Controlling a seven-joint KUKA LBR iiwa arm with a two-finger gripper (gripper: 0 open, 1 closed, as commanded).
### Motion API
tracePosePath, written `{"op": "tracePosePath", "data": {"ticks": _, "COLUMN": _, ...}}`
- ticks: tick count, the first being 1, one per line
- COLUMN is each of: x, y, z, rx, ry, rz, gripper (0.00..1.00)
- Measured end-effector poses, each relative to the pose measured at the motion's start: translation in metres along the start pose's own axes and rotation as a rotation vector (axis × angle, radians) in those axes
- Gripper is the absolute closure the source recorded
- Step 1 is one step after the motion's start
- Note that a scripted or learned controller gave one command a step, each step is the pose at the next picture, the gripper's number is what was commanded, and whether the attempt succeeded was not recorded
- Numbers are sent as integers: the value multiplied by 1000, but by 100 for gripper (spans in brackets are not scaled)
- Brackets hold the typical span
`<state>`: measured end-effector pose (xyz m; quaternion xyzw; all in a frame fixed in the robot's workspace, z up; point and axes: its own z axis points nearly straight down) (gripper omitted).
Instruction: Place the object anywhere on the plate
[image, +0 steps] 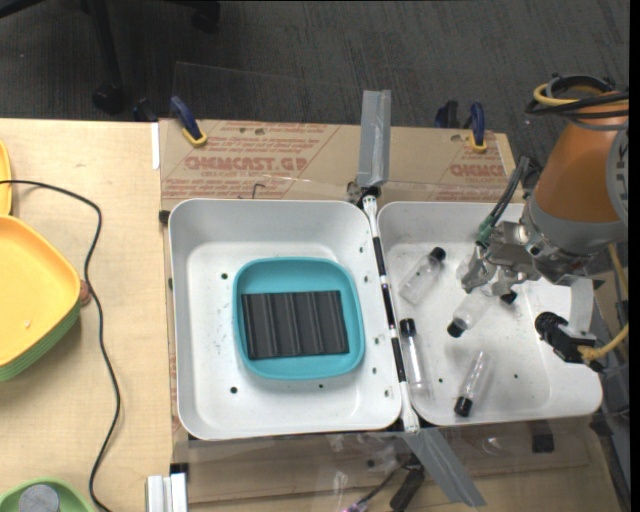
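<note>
Gripper (487, 276) hangs low in right bin (570, 395), just above a vial (468, 315); can't tell grip state. Teal plate (297, 320) sits in left bin (200, 300), w/ nothing on it.

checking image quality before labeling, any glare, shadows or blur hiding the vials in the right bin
Camera view: lighting even and soft, no strong glare on the right bin; the clear vials read faintly against white, black caps sharp; the end effector casts a slight shadow and looks a little soft; the teal plate is crisp.
</note>
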<state>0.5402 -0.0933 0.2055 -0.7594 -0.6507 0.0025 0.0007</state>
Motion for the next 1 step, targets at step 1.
{"op": "tracePosePath", "data": {"ticks": 1, "x": 0, "y": 0, "z": 0, "rx": 0, "ry": 0, "rz": 0, "gripper": 0}}
